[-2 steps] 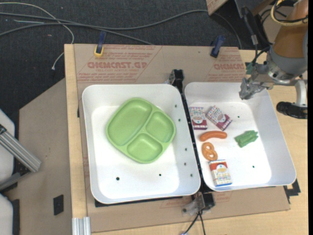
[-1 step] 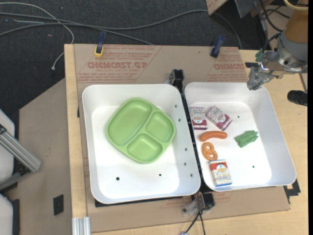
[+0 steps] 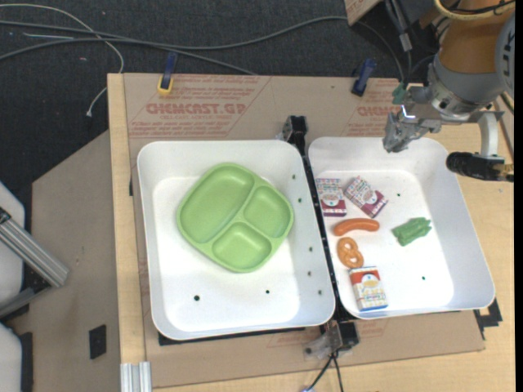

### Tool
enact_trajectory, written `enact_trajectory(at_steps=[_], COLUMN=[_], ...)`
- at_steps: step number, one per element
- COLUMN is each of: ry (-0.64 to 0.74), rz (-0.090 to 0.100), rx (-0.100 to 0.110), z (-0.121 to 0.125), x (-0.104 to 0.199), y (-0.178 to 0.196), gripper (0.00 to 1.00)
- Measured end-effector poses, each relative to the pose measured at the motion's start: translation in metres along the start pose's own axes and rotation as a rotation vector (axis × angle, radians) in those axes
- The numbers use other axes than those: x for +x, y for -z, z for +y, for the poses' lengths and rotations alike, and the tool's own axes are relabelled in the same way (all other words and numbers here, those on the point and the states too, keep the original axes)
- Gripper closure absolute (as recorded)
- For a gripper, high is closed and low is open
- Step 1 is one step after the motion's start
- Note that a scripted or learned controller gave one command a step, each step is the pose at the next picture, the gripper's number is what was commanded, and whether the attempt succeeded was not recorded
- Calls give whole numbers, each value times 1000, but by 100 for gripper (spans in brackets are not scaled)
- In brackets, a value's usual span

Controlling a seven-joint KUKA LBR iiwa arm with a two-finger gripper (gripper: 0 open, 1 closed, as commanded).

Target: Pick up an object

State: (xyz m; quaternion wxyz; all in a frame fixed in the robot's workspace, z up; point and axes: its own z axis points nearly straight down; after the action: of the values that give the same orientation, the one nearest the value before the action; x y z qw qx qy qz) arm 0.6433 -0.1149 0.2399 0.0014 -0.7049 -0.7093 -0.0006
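My gripper (image 3: pixel 400 140) hangs over the far edge of the right bin (image 3: pixel 466 219); whether it is released or clenched I cannot tell. The hot dog (image 3: pixel 357 227) lies mid-bin, nearer the camera and leftward of me, its long axis running across the bin, left to right

Red print on the cardboard (image 3: pixel 204 104) under the bins reads "CHEMCAST GP" at eleven o'clock, and a similar red line at one o'clock is partly hidden. The small packets (image 3: pixel 364 196) carry print too tiny to read.
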Motion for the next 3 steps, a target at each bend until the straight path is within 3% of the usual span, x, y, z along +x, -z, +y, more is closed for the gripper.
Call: enact_trajectory(at_steps=[3], ry=[-1], rz=[-1], rx=[3], z=[-36], x=[142], y=[-27], gripper=[100])
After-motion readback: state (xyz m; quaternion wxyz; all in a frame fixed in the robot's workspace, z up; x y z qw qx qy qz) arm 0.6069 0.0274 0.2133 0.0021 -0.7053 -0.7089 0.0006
